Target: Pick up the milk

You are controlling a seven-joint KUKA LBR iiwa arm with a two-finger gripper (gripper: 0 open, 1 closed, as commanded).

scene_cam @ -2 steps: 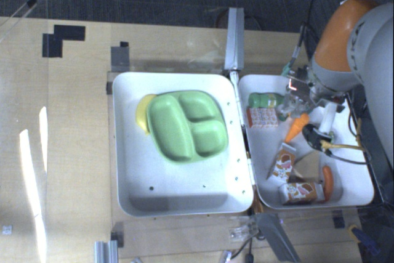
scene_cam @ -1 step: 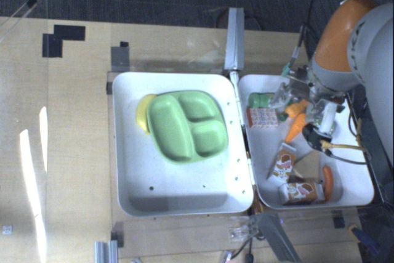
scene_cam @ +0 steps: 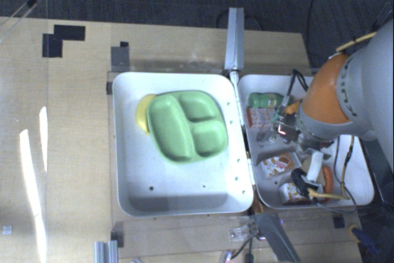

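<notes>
In the right bin (scene_cam: 364,191), a small white carton with red-brown print (scene_cam: 276,164), most likely the milk, lies flat near the middle. My gripper (scene_cam: 274,133) is low in that bin, just above and behind the carton, under the grey wrist with the orange band (scene_cam: 322,101). The gripper sits between the white carton and a red-and-white printed box (scene_cam: 260,117). Nothing is visibly held.
A green can (scene_cam: 265,99) lies at the back of the right bin. A red sausage-like piece (scene_cam: 327,179) and a small brown-white packet (scene_cam: 293,193) lie at its front. The left bin (scene_cam: 129,188) holds a green divided tray (scene_cam: 186,124) over a yellow item (scene_cam: 142,112).
</notes>
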